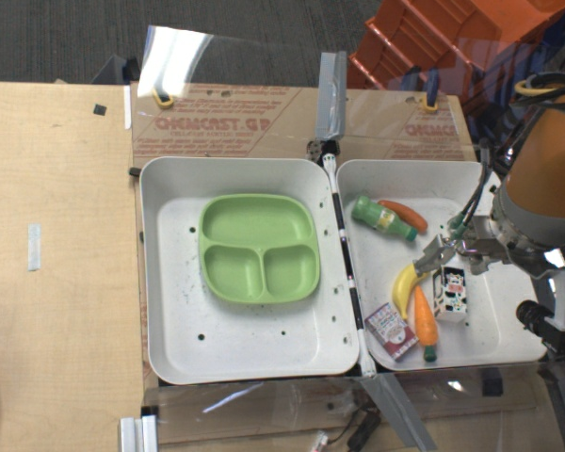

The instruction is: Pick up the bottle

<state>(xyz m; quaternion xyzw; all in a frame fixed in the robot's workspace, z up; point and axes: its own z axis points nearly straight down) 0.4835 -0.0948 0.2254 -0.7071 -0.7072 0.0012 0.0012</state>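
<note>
The bottle (pixel 380 216) is green with a yellow-green cap end and lies on its side at the back left of the right bin (pixel 494 339). An orange carrot-like piece (pixel 405 215) rests against its far side. My gripper (pixel 455 258) hangs over the middle of the right bin, to the right of the bottle and nearer the front, clearly apart from it. Its fingers stand spread, open, with nothing between them, just above a small white carton (pixel 453 296) and the top of a banana (pixel 405 286).
An orange carrot (pixel 424 321) and a small pink packet (pixel 389 330) lie at the front of the right bin. The left bin (pixel 165 281) holds a green divided plate (pixel 260 248). A raised divider (pixel 344 252) separates the bins.
</note>
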